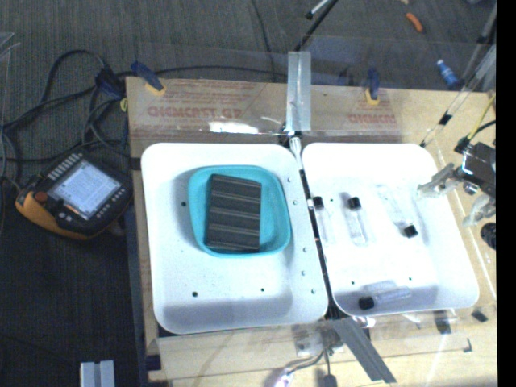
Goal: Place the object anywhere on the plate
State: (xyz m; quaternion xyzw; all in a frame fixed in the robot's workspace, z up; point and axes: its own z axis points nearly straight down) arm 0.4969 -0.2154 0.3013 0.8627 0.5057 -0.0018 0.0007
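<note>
Bench, two white bins (242, 309): dark ridged block (235, 212) already on teal plate (278, 216), long axis 12–6; gripper (472, 180) at 3 o'clock, grip state unclear.

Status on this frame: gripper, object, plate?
Gripper at right bin's right edge. Dark ribbed rectangular block lies on blue plate, left bin. Small clear vials in right bin.

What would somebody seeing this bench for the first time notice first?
The turquoise plate in the middle of the left bin draws the eye, with a dark ribbed block lying flat on it. The right bin holds a scatter of small clear tubes with black caps. Off the bench to the left, an orange-edged handheld controller lies on the dark floor amid black cables.
</note>
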